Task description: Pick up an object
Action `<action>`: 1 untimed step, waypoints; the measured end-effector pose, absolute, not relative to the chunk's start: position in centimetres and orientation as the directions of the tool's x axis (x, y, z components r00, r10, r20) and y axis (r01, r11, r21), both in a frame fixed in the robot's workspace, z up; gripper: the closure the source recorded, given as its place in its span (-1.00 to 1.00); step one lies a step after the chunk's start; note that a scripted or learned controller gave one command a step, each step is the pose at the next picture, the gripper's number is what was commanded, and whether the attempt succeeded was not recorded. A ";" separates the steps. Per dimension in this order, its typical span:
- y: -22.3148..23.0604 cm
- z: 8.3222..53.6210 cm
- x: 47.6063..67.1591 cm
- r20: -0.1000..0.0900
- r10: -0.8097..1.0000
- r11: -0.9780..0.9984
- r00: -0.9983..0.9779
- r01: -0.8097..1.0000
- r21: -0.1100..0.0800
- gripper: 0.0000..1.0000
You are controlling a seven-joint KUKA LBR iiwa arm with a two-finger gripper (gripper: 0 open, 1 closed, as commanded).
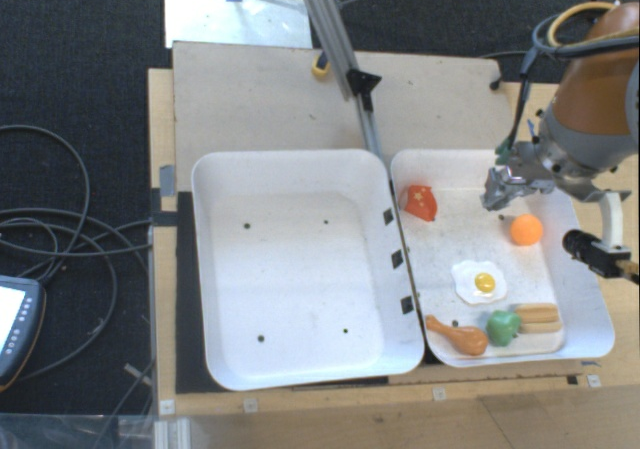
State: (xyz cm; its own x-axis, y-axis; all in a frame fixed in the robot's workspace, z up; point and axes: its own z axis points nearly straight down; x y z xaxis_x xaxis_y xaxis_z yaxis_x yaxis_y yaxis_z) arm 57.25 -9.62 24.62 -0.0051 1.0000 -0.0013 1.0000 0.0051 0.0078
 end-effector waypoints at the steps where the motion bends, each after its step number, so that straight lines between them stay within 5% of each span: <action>1: -4.8 23.8 59.0 0.001 1.000 0.010 -0.010 1.000 0.003 1.00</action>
